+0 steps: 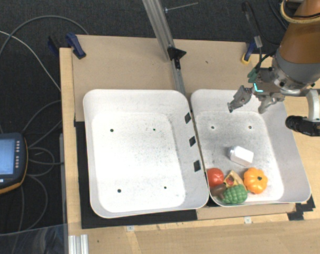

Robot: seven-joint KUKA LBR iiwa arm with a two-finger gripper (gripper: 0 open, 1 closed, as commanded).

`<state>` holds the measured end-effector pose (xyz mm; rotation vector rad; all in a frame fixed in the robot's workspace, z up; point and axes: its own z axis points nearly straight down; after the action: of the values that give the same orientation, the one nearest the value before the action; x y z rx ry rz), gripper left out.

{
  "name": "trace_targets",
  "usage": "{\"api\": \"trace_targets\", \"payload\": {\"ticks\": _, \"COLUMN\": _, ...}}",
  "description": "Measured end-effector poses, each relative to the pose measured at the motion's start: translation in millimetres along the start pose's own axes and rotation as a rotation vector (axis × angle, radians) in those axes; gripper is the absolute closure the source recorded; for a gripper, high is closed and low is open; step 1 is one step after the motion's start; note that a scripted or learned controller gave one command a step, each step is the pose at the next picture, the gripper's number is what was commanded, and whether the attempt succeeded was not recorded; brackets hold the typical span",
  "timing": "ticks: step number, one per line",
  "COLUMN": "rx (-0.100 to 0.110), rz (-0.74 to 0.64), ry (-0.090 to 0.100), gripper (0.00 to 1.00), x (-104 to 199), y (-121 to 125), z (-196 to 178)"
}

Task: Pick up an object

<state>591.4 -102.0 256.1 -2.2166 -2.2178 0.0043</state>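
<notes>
My gripper [250,104] hangs over the far end of the right bin [279,136], its two grey fingers spread open with nothing between them. Well below it in the view, toward the bin's near end, lies a small white block [241,154]. Along the near edge sit a red tomato-like piece [215,177], an orange pumpkin [255,180], a green bumpy vegetable [235,194] and a small brown-and-yellow wedge [232,179]. All of these lie apart from the gripper.
The left bin [133,152] stands beside the right one, with black clips [192,140] along the shared wall. A metal pole [160,25] slants up at the back. Blue clamps [75,45] grip the bench's far edge. A pendant [6,163] lies at far left.
</notes>
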Motion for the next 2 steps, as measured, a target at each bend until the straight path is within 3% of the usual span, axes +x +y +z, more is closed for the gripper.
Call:
{"api": "trace_targets", "payload": {"ticks": 1, "rx": -0.004, "rz": 0.0, "ry": -0.001, "gripper": 0.0, "x": 0, "y": 0, "z": -2}}
{"api": "trace_targets", "payload": {"ticks": 2, "rx": 0.002, "rz": 0.001, "ry": 0.0, "gripper": 0.0, "x": -3, "y": 2, "z": 61}}
